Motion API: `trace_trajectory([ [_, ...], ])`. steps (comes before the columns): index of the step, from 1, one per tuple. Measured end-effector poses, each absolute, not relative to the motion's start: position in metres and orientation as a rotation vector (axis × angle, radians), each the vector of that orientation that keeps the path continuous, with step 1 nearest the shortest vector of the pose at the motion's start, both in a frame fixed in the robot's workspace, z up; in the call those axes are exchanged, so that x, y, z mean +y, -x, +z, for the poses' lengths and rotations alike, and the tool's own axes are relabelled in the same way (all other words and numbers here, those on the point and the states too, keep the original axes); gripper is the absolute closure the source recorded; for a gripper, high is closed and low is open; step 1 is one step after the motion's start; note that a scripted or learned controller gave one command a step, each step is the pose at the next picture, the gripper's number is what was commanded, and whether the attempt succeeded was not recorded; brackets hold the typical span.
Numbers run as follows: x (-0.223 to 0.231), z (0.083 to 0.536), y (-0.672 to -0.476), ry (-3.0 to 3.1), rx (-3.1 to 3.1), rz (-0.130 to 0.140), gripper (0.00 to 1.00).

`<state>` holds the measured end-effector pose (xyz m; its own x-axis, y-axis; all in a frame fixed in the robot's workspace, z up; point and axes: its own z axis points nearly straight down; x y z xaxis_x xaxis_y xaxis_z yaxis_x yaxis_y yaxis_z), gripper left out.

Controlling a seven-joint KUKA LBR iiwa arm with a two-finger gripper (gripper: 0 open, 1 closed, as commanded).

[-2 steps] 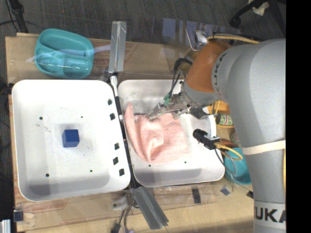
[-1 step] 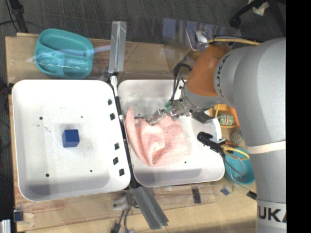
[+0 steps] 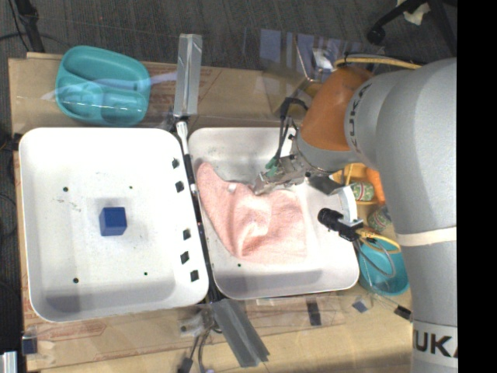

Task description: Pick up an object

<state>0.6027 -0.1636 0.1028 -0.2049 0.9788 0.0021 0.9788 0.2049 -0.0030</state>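
A crumpled pink cloth lies across the middle of the right bin. My gripper is down in that bin at the cloth's upper edge, touching or just above the fabric. A small blue cube sits alone on the floor of the left bin. The arm comes in from the right and covers the right bin's far right side. Under the arm, at the bin's right rim, I see bits of coloured objects: something orange and green and something blue.
A turquoise plastic container rests on the bench behind the left bin. A metal divider with black clips runs between the two bins. The arm's bulk fills the right side.
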Motion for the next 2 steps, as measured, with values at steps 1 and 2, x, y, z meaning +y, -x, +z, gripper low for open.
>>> trace_trajectory([
  [1, -0.164, 0.103, -0.603, 1.979, -2.436, 0.002, 0.0],
  [2, -0.176, 0.093, -0.601, 1.941, -2.469, 0.0, 0.0],
])
